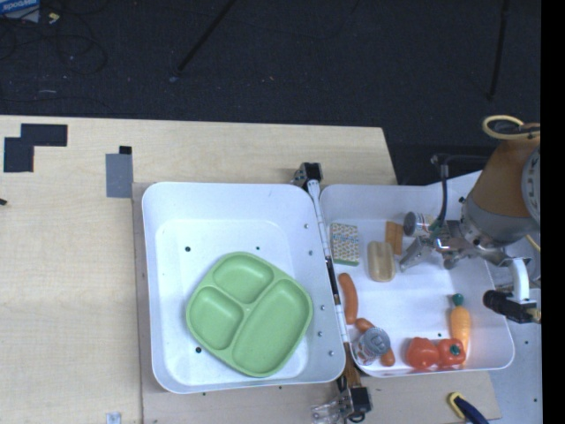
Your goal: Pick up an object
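My gripper hangs over the upper middle of the right bin, reaching in from the right. Its fingers stand open with nothing between them. Just left of it lie a small orange block and a tan bread-like piece. A green-patterned square rests by the bin's left wall. Lower down are a reddish sausage, a grey round thing, a red-orange pepper and a carrot.
The left bin holds a green divided plate. A hinge bar runs between the two bins. Pale bench surface lies to the left, and a dark floor is behind.
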Action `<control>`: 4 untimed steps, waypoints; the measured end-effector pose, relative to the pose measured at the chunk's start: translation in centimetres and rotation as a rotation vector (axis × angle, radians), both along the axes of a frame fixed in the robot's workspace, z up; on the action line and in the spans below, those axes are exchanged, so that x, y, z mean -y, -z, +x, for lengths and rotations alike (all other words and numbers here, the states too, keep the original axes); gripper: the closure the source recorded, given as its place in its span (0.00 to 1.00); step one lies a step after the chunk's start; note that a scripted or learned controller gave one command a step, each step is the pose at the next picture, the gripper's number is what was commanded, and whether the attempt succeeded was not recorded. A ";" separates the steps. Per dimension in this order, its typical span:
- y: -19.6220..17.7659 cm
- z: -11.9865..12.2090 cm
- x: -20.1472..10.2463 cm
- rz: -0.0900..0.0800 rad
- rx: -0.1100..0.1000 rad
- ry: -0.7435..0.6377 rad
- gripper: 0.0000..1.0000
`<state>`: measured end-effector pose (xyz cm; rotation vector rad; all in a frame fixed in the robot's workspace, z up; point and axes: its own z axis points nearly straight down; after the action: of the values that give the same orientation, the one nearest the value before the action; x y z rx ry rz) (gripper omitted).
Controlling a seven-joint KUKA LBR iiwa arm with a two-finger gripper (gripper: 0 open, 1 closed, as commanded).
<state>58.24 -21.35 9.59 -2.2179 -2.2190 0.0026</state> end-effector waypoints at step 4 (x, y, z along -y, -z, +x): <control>0.5 2.6 0.1 -0.001 0.006 0.001 0.00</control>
<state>60.81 -21.43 9.08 -2.2225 -2.2217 -0.0036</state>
